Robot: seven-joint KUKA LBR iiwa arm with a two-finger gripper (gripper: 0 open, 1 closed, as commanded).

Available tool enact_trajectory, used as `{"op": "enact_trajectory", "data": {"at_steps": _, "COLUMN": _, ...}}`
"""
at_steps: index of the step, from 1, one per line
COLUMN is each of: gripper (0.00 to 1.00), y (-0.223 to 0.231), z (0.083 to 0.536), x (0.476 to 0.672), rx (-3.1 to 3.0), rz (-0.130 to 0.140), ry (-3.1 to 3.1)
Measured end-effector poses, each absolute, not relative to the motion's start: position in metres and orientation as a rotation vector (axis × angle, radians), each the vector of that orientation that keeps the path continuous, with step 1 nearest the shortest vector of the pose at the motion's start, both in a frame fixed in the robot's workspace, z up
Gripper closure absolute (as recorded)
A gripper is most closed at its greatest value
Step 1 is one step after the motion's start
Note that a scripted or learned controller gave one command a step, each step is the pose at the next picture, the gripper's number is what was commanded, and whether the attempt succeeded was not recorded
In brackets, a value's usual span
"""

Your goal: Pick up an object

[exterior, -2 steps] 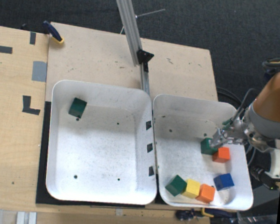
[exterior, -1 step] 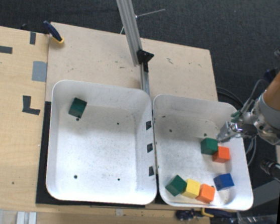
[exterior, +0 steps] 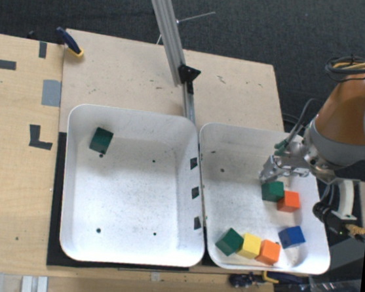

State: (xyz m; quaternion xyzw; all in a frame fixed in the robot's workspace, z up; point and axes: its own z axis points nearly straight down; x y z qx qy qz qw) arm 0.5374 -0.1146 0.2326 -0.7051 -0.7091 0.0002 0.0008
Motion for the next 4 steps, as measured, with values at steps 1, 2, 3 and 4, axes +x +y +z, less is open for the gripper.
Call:
{"op": "enact_trajectory", "data": {"at_steps": 1, "gripper": 1.00, "y": -0.061, "z": 0.242, "x": 0.555, "rx": -2.213, "rz": -0.002, "ry": -2.227}}
{"op": "enact_trajectory", "data": {"at_steps": 2, "gripper": 1.00, "y": -0.017, "z": 0.246, "x": 0.570, "rx": -2.214, "rz": -0.001, "ry": -2.227}}
{"op": "enact_trajectory", "data": {"at_steps": 3, "gripper": 1.00, "y": 0.029, "z": 0.248, "x": 0.587, "rx": -2.213, "rz": -0.001, "ry": -2.227}}
{"op": "enact_trajectory", "data": {"at_steps": 4, "gripper": 1.00, "y": 0.079, "z": 0.251, "x": 0.599, "rx": -2.214, "rz": -0.001, "ry": -2.227}}
